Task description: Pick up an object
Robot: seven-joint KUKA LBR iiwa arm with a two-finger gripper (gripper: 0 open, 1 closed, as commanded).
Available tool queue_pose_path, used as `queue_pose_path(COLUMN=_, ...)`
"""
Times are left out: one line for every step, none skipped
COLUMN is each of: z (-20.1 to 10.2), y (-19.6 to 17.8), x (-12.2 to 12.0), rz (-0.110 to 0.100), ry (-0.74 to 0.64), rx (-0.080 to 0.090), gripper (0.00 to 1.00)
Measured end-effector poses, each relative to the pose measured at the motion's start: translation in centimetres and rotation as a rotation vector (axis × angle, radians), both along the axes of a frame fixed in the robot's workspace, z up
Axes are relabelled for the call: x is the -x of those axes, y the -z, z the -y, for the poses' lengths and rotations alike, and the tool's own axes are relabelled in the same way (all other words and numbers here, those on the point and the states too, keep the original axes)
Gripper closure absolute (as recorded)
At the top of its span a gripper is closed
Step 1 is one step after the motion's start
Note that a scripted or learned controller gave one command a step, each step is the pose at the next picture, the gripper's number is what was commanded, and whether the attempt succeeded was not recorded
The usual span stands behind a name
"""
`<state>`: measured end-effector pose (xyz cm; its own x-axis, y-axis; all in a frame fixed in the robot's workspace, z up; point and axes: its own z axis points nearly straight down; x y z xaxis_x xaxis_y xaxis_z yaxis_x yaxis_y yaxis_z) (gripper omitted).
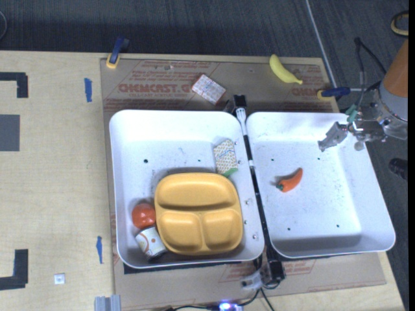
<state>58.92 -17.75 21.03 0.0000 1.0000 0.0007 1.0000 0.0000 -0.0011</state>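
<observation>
Yellow tray (198, 211) fills the left bin (123, 131), crowding small items; carrot (290, 179) lies alone mid right bin (373, 229), easiest pick; tool (334, 137), state indiscernible, hovers above-right of it.

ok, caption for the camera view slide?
Claw over right bin near carrot; yellow tray in left bin.

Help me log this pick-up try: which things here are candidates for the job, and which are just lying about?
For the job:
- hand, over the right bin
- orange carrot in that bin
- yellow tray, red ball, patterned packet in the left bin

Lying about:
- banana and small box on the cardboard
- blue clamp
</observation>
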Motion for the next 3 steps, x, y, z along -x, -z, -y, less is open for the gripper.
queue_pose_path(z=3.7, y=10.3, x=2.2, rz=0.019, ry=-0.004, rx=0.007, gripper=0.0)
queue_pose_path(z=-1.7, y=12.4, x=7.9, rz=0.004, ry=0.0, rx=0.001, gripper=0.0)
queue_pose_path(z=-6.0, y=12.4, x=10.9, rz=0.004, ry=-0.001, rx=0.0, gripper=0.0)
